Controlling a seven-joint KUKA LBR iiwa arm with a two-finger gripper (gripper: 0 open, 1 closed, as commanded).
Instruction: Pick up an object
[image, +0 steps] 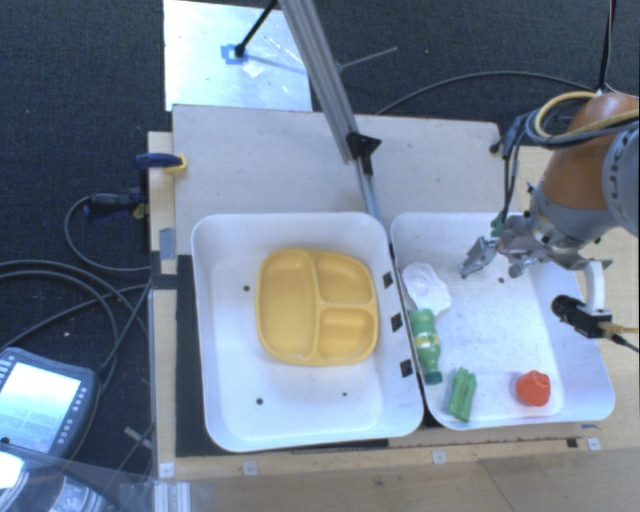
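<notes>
My gripper (495, 260) hovers over the back part of the right bin (590, 400), its fingers spread and nothing between them. In this bin a white crumpled object (426, 286) lies to the gripper's left, by the bin's left wall. A green bottle (426, 346) lies just in front of the white object. Near the front wall sit a small green block (461, 393) and an orange-red cap-shaped object (533, 388). All of them lie apart from the gripper.
The left bin (220, 400) holds a yellow divided plate (318, 305). A grey pole (330, 90) slants down to the gap between the bins. A black fitting (578, 316) on the arm hangs over the right bin's right side.
</notes>
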